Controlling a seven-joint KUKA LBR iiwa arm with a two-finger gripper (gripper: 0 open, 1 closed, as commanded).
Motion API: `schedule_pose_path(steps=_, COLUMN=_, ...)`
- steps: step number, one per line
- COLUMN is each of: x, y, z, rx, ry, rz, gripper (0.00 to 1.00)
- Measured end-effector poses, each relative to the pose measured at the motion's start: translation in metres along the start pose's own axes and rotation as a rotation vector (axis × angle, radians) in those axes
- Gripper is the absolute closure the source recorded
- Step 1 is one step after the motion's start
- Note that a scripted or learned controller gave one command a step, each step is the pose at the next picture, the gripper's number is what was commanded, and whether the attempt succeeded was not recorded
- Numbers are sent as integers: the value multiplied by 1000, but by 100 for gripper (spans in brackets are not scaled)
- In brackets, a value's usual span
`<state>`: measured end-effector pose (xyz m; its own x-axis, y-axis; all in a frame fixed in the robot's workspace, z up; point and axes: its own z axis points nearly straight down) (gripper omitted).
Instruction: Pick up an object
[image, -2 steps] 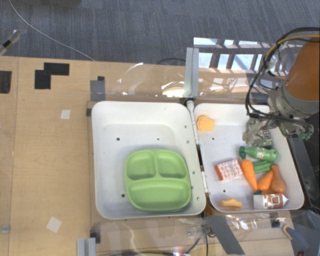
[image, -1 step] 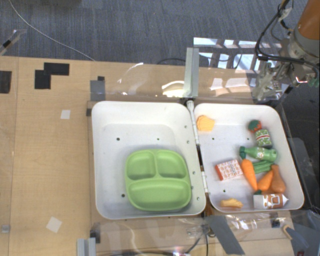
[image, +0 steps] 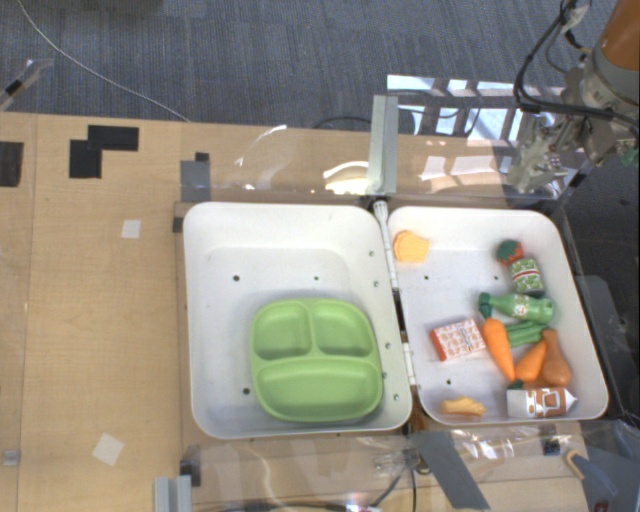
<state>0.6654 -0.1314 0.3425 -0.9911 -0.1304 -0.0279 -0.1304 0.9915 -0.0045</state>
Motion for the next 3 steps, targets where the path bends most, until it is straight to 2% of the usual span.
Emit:
schedule_pose_path(steps=1, x=-6, y=-11, z=-86, rx=1, ry=10, rz=133, gripper=100)
schedule_pose_path(steps=2, x=5, y=-52, z=-71, rx=1, ry=17, rz=197, gripper=100)
schedule_pose_path(steps=3, x=9, y=-74, z=-34, rx=0, ry=20, rz=178, gripper=100)
